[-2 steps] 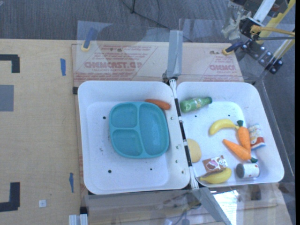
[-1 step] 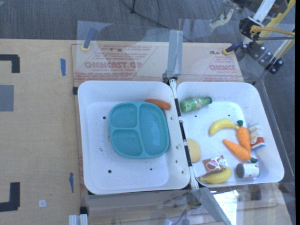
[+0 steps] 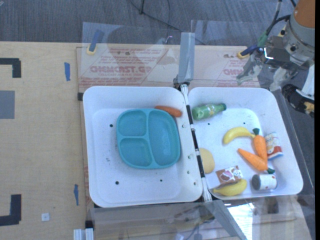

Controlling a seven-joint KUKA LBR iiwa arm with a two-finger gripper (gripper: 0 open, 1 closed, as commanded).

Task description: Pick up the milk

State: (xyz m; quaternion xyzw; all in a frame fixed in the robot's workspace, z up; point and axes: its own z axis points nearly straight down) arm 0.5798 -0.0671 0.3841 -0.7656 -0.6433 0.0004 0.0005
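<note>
The milk [image 3: 272, 145] is a small white carton with red and blue print. It lies by the right wall of the right bin [image 3: 280, 109], partly tucked behind an upright carrot [image 3: 259, 146]. My gripper [image 3: 260, 73] hangs over the back right corner of that bin, above its rim and well behind the milk. Nothing is seen in it.
Near the milk lie a second carrot [image 3: 251, 159], two bananas [image 3: 237, 134] [image 3: 231, 188], a brown carton [image 3: 229, 174], a can [image 3: 263, 182], a green bottle [image 3: 208, 110] and a pale round item [image 3: 206, 160]. The left bin [image 3: 100, 134] holds a teal divided plate [image 3: 148, 137] and an orange sausage [image 3: 168, 110].
</note>
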